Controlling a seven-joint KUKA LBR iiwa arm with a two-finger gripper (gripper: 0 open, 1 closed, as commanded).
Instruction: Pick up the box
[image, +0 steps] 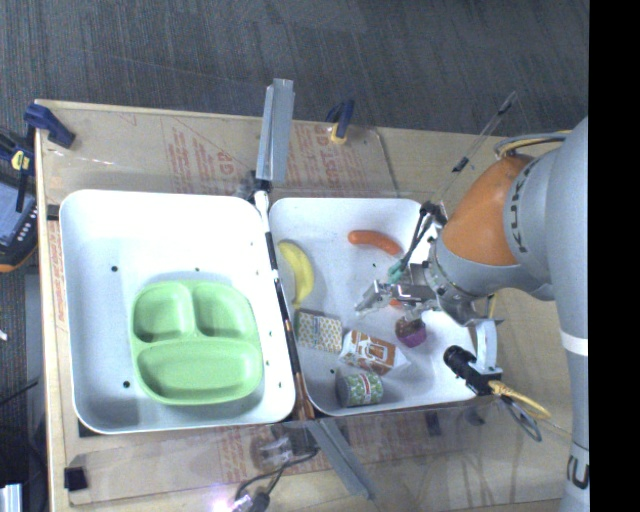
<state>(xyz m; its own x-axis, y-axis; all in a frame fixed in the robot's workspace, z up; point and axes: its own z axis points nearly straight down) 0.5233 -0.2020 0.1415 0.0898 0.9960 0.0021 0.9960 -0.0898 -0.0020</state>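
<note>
Crowding the box (371, 352): can (359, 388), patterned packet (319, 330), purple fruit (411, 330), pincer (385, 296) above, grip state unclear

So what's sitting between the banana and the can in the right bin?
In the camera view, a small patterned packet lies between the banana and the can.

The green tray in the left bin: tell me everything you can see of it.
The green tray is a pale green, plastic-looking plate with rounded corners and three compartments: two small ones on the far side, one long one on the near side. It lies flat, slightly turned, on the floor of the left bin, toward its near right part. Nothing lies in it or touches it.
</note>
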